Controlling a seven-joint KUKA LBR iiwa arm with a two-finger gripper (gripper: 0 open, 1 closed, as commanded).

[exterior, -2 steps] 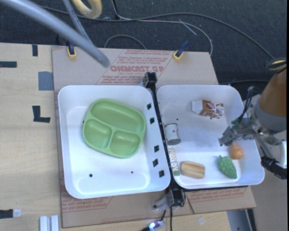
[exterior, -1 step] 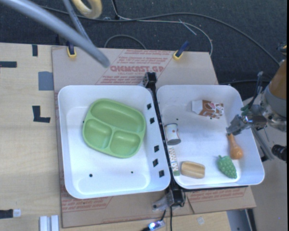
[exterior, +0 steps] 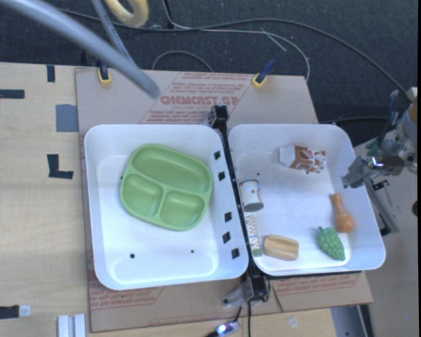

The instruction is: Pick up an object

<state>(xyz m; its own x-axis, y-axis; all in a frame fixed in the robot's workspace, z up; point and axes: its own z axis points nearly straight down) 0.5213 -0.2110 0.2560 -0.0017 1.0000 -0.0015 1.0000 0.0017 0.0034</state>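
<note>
Can't really tell what the claw (exterior: 361,174) is doing, it's just a dark blurry shape hanging over the right rim of the right bin (exterior: 340,140), and nothing shows between its tips as far as I can make out. The arm (exterior: 405,128) pokes in from the right edge, only the wrist end visible, angled down and left toward that rim. Nearest in the right bin there's a tan bread roll (exterior: 281,247) and, to its right, a bunch of green grapes (exterior: 331,243) by the near right corner. A bit farther back is an orange carrot (exterior: 341,213) close to the right wall, just near-left of the claw and not touching it. Over by the divider sits a small grey can (exterior: 250,194). Farthest is a brown and white carton (exterior: 303,158). The left bin (exterior: 105,188) has a green sectioned plate (exterior: 167,186) lying flat in its far half.
</note>
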